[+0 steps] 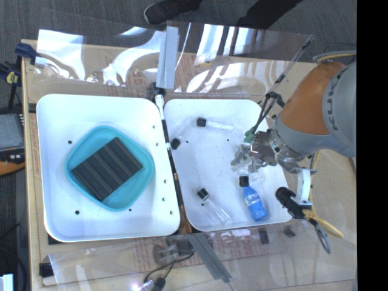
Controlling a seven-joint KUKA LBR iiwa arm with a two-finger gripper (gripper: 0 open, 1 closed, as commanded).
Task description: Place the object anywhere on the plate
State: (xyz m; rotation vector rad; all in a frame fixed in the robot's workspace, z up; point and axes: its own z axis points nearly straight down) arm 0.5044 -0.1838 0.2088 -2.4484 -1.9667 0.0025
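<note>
Two white bins side by side on the bench. Left bin (pixel 54 117): one teal plate (pixel 136 187), rounded-square, sitting near the bin's middle, with one dark ribbed square block (pixel 106 168) lying on it at a tilt.

Right bin (pixel 212 111): three small bottles, plus one loose black cap. Count: one blue bottle (pixel 255 204), two clear ones. The blue bottle lies near the bin's front right corner, black cap (pixel 244 180) pointing toward the back, blue body with a pale label patch, slightly angled. Clear bottle one (pixel 213 125) lies near the back edge, black cap toward the left, nearly see-through against the white. Clear bottle two (pixel 214 205) lies near the front edge, about mid-bin, black cap to the upper left. The loose black cap (pixel 175 143) sits by the left wall of the right bin.

One gripper (pixel 248 159), over the right side of the right bin, just behind the blue bottle's cap. Metal parts blur together there; cannot tell how it is set or whether it touches the bottle. Nothing visibly between its tips. Grey arm with orange band (pixel 312 99) enters at the bench's right edge.
</note>
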